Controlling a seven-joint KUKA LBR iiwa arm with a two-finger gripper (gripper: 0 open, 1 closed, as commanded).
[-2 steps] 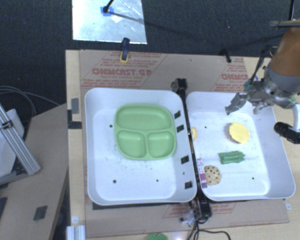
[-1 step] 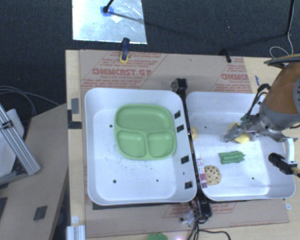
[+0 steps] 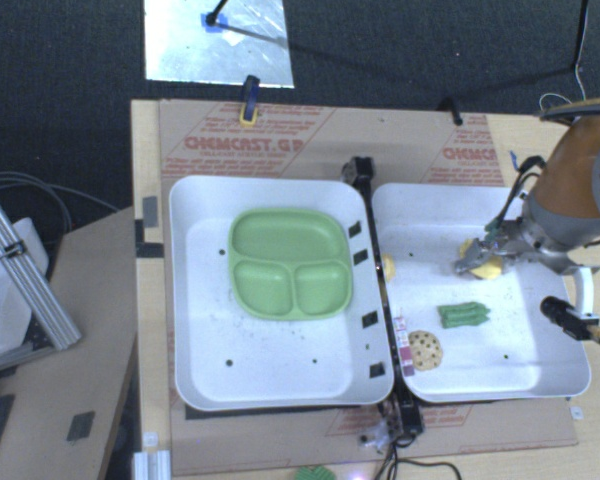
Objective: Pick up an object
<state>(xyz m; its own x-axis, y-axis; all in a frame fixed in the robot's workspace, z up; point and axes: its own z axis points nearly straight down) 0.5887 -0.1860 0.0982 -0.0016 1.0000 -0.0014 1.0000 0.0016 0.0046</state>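
My gripper (image 3: 476, 260) hangs low in the right bin (image 3: 430, 218), in its upper right part. A small yellow object (image 3: 490, 269) lies right at the fingertips, touching or just beneath them. A green toy piece (image 3: 464, 315) lies a little below it on the bin floor. A round speckled cookie (image 3: 424, 349) rests near the bin's lower left, and a small yellow bit (image 3: 386, 267) sits against the left wall.
The left bin (image 3: 195, 368) holds a green three-compartment plate (image 3: 288, 264). The arm's orange and grey body (image 3: 577, 183) covers the right bin's upper right corner. A black divider (image 3: 372, 278) runs between the bins.
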